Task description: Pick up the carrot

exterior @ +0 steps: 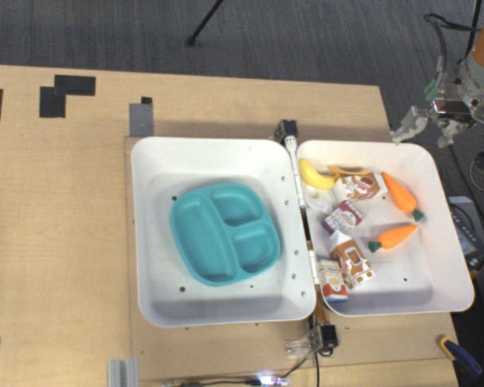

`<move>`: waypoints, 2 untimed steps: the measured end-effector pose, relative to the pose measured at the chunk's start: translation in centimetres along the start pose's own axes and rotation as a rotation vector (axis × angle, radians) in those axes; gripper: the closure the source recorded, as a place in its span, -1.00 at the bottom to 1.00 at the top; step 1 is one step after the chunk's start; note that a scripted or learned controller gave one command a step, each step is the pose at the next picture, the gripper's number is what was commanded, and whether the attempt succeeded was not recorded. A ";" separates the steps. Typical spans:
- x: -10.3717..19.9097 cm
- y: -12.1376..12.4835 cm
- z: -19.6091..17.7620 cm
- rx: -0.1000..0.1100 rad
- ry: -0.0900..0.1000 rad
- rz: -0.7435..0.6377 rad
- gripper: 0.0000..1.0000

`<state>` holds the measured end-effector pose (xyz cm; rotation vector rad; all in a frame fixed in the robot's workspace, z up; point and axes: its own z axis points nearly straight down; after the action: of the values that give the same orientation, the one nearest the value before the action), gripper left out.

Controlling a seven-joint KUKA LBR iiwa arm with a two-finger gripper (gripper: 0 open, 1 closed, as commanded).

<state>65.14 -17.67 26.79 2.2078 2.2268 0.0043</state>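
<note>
Two orange carrots with green stems lie in the right bin (444, 216). One carrot (400, 193) lies aslant near the bin's far right side. The other carrot (395, 237) rests just below it, its stem pointing left. My gripper (426, 132) hangs above the bin's far right corner, up and to the right of both carrots. It is open and nothing is between its fingers.
A yellow banana (316, 176) and several small cartons (351, 260) crowd the left half of the right bin. A teal divided plate (224, 232) sits in the left bin (145, 240). Cables trail off the bench at the right edge.
</note>
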 end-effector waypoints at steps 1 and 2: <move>-2.3 1.0 15.0 -0.024 -0.009 -0.276 -1.00; -2.8 -1.7 15.4 -0.059 -0.015 -0.275 -1.00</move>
<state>63.57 -20.54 11.35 1.8490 2.4664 0.0514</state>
